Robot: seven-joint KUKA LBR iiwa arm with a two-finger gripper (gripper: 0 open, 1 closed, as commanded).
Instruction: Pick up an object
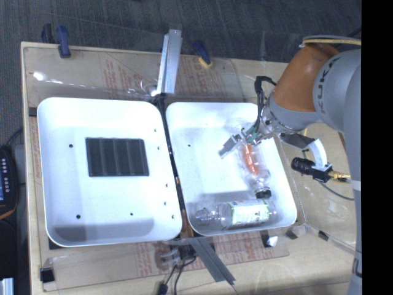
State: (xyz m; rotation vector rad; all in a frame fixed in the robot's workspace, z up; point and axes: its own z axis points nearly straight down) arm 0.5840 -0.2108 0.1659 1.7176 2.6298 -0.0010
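Over the right bin (184,165) my arm (319,85) reached in from the right side, its orange band above the wrist sitting past the bin's far right corner. My gripper (241,141) hung low in the upper right part of that bin, just at the top end of a clear plastic bottle (253,165) with orange contents. That bottle lay on its side, running from the gripper down toward the bin's right wall, its dark cap at the lower end. Whether my fingers were spread or closed I could not tell; glare and clear plastic blurred them, and I could not tell if they touched the bottle. A second clear bottle (236,214) with a white and green label lay flat along the bin's near wall, close to the cap of the first, though I could not tell if the two touched. The left bin (61,214) held a dark ribbed rectangular mat (116,157), lying flat near the bin's middle. Blue clamps (63,40) sat on the far edge of the bench (307,251). A black cable fitting (310,168) hung beside my arm, outside the right bin.
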